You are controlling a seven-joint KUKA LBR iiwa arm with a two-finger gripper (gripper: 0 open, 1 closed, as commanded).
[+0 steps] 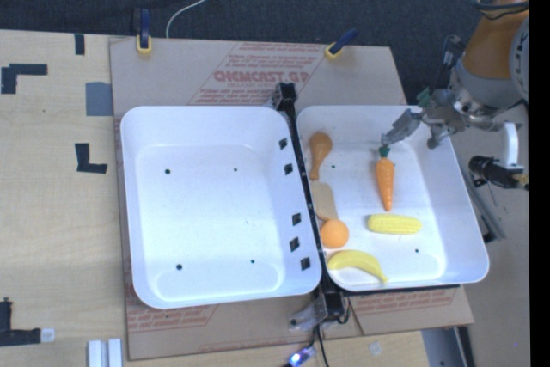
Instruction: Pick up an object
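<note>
The right bin (447, 185) holds an orange carrot (385, 183) with a green top, a yellow corn cob (394, 224), a banana (357, 265), an orange ball-like fruit (334, 234) and a tan squash-shaped piece (320, 152). My gripper (416, 131) hangs over the bin's far right part, just above and right of the carrot's green top. Its two fingers stand apart, one finger (397, 131) pointing down toward the carrot top. Nothing sits between them, so the gripper is open.
The left bin (137, 185) lies beside the right one, with a black divider clip row (296, 185) between them. A flat tan piece (324, 200) lies against the right bin's left wall. Cardboard lies beneath both bins.
</note>
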